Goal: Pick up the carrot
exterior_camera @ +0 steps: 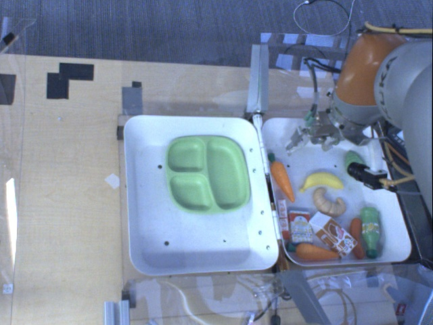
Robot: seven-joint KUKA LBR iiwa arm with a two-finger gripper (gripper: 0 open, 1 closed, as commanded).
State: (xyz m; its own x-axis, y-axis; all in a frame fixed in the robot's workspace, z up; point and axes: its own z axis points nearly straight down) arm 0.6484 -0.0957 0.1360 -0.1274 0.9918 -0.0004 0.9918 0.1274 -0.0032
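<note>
On the table [67,202], pale wood, two shallow white bins side by side.

Arm [396,73]: grey, with an orange band above the wrist; enters from the right and hangs over the upper part of the right bin.

Left bin [145,242]: white, holds a green divided plate [206,173] with three compartments, lying flat near the bin's middle.

Right bin [284,131]: white, holds the small goods listed below.

Hand [306,136]: at the upper middle of the right bin, above bare white floor; its fingers [295,141] look spread apart with nothing between them, though the view here is small and cluttered, so this is a fair reading and no more. Well apart from the carrot.

Carrot [282,180]: orange with a green top end, lying at a slant against the left wall of the right bin, just beside the divider between the bins.

Second orange carrot-like piece [316,252]: flat along the bin's bottom edge.

Banana [323,180]: yellow, curved, mid-bin, right of the carrot.

Green bottle [370,229]: lower right corner, beside a small red-orange item [356,246].

Brown carton [336,235]: tilted, touching a white-and-red packet [300,226].

Tan curved piece [329,202]: just below the banana.

Green round item [353,160]: right side, partly hidden by a black part of the arm.
</note>
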